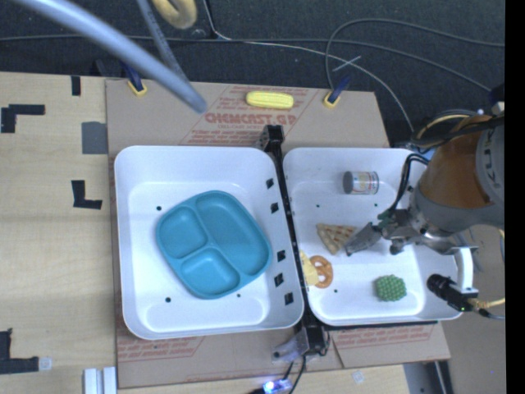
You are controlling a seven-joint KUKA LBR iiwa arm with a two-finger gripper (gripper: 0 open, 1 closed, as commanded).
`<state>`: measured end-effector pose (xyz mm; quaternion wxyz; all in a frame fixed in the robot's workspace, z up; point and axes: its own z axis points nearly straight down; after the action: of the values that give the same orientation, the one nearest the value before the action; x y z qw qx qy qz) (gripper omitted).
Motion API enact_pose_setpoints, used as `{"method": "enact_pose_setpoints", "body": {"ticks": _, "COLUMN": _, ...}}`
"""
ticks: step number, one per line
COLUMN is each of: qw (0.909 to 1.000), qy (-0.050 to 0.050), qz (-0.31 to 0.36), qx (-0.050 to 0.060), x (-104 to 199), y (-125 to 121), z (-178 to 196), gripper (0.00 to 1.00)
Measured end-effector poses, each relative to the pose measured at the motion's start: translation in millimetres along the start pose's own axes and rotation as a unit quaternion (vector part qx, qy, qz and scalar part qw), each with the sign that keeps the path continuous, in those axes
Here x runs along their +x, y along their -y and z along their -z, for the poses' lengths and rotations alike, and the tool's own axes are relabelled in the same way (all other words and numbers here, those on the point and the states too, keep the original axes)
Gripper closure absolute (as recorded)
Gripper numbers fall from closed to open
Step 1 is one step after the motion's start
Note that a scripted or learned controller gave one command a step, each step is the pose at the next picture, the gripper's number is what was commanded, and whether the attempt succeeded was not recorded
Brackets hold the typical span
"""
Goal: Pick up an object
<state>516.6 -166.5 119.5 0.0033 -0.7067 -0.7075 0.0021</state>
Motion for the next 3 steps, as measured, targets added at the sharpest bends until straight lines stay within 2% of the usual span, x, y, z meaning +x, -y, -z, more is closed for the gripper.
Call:
{"method": "enact_pose_setpoints", "body": {"ticks": 1, "qw": 1.0, "qy": 0.002, "qz": 0.0, "qx": -0.003, "x": 0, "y": 0, "z": -36, "gripper": 0.0}}
{"method": "enact_pose_setpoints", "body": {"ticks": 2, "qw": 1.0, "qy": 0.003, "qz": 0.0, "qx": -0.005, "x": 0, "y": -1, "z": -24, "gripper": 1.0}}
{"method": "enact_pose_setpoints", "body": {"ticks": 3, "qw": 1.0, "qy": 0.001, "qz": 0.0, "qx": -0.005, "x": 9, "y": -4, "z": 31, "gripper": 1.0}}
